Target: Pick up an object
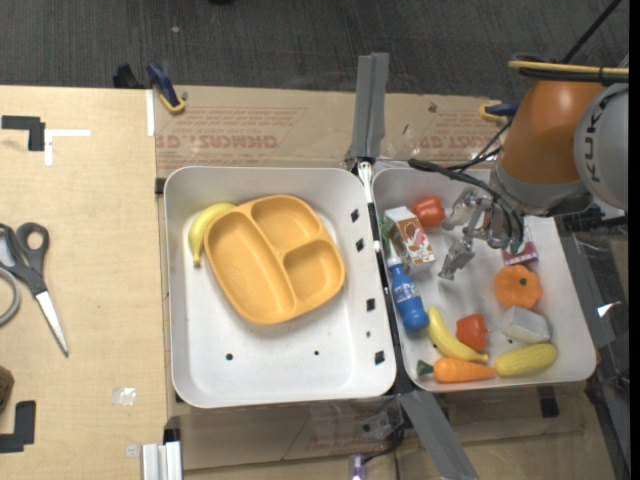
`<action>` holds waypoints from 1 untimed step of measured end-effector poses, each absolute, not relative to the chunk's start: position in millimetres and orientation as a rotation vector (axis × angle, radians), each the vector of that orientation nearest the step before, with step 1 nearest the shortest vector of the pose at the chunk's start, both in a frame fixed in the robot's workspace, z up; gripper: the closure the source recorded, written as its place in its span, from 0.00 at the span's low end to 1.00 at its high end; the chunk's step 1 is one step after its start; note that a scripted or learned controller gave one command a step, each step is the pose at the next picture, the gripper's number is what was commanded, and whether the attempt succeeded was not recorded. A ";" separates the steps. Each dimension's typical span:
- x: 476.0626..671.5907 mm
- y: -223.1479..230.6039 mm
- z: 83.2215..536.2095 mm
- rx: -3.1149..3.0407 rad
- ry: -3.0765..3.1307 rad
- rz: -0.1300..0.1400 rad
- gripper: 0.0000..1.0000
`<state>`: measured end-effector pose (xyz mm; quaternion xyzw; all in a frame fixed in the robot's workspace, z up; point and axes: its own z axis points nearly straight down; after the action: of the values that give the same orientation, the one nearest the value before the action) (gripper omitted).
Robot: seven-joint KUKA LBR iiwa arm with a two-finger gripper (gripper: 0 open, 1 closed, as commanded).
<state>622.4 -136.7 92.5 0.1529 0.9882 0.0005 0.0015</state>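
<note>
My gripper hangs over the back middle of the right bin, open, with nothing between its fingers. Just left of it lie a small carton and a red toy. A blue bottle lies along the bin's left wall. To the gripper's right are a pink packet and an orange, with a white block below them. Along the front sit a banana, a red pepper, a carrot and a yellow corn cob.
The left bin holds a yellow divided plate with a second banana against its left rim. Scissors lie on the bench at far left. A blue clamp sits behind the left bin.
</note>
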 end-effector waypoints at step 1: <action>639.3 -222.3 112.6 0.768 3.038 -0.001 0.00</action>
<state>639.3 -222.3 112.6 0.2450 0.9695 -0.0004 0.0042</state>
